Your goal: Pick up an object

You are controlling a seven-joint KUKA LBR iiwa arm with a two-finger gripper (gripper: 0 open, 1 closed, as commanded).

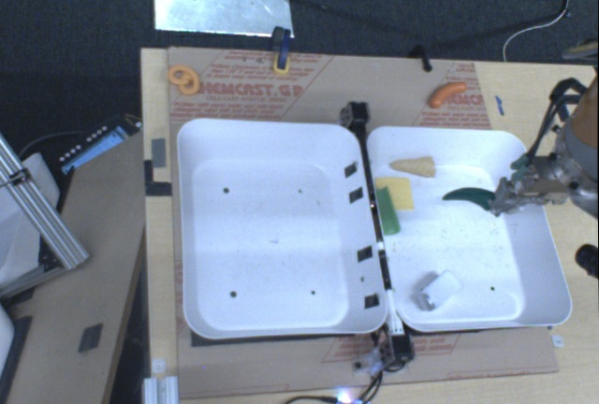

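My gripper (499, 198) reaches in from the right over the right bin (538, 299), near its right wall. A dark green curved object (468, 196) sticks out to the left from between its fingertips, and the gripper is shut on the object's right end. Lower in the same bin lies a small white-and-grey object (437, 288). A beige wedge (415, 166) rests near the bin's far edge. A yellow sponge with a green side (393, 203) lies against the bin's left wall.
The left bin (201, 234) sits beside the right one, with black clips along the seam (360, 196). On the cardboard behind the bins lie an orange sausage shape (447, 94), an orange ring (183, 79) and a yellow-and-blue clamp (280, 51).
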